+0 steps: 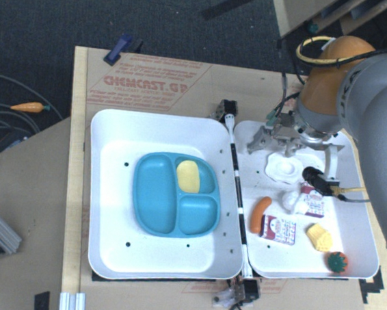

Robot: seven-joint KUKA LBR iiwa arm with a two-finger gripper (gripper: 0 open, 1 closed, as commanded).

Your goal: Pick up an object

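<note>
White egg (pixel 281 168) in right bin (pixel 363 230), just below jaws (pixel 282 141); jaw state impossible to tell; yellow piece (pixel 188 176) on blue tray (pixel 175 194) in left bin (pixel 109 176)

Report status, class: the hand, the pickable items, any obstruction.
Hand over right bin, above white piece. Sausage, cheese lie loose. Nothing blocking them.

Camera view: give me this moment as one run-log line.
arm: over right bin, far end | gripper: above white piece, holding nothing seen | left bin: blue tray with yellow item | pick: not done
</note>
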